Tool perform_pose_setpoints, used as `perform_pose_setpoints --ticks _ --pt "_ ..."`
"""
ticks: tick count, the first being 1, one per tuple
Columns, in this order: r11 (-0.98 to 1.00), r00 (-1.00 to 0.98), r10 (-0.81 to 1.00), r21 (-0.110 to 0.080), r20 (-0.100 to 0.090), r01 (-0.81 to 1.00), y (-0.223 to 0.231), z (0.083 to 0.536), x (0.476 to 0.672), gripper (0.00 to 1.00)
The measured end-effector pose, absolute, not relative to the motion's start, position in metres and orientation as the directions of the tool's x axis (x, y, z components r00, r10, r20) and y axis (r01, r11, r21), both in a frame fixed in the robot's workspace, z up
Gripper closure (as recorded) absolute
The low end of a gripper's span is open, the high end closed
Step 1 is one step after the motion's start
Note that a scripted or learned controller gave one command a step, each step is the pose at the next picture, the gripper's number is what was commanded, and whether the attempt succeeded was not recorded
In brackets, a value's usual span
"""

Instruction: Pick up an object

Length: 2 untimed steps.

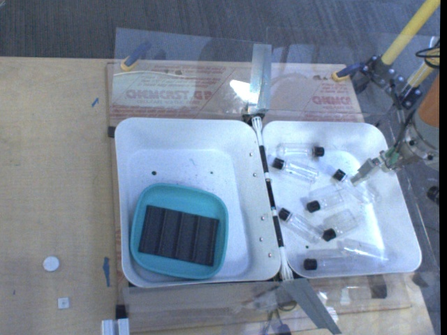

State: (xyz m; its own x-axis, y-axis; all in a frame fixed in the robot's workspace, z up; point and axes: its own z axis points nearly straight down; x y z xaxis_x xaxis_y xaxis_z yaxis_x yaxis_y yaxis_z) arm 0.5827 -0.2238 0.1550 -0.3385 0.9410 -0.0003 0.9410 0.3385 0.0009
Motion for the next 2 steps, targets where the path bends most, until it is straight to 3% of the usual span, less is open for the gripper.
perform_pose_setpoints --ticks 2 --pt "0.339 -0.339 0.941 0.001 0.000 0.941 -0.2238 0.1550 0.5827 0.00"
